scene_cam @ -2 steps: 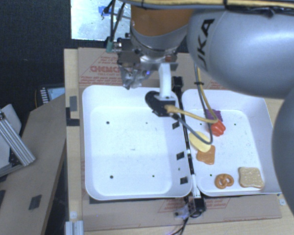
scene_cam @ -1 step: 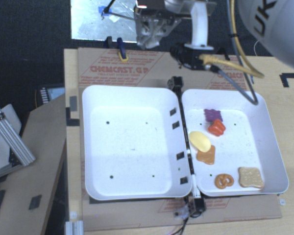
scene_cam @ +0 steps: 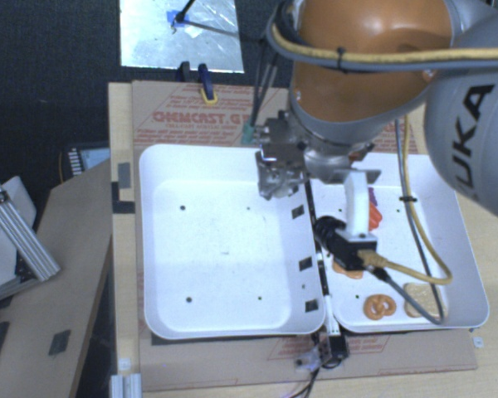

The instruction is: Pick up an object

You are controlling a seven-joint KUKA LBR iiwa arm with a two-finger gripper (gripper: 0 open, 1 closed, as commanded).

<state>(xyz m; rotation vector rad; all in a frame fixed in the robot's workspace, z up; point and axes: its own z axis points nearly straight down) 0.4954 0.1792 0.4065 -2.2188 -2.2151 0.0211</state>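
Orange pretzel (scene_cam: 379, 307) near right bin's (scene_cam: 473, 305) front rim, well apart from gripper (scene_cam: 275, 177) above divider. Finger opening: cannot tell. Better descending straight over pretzel, keeping off cable (scene_cam: 415, 276), closing only once astride it.

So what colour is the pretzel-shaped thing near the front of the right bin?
Orange-brown: the pretzel-shaped thing, seen in the camera view.
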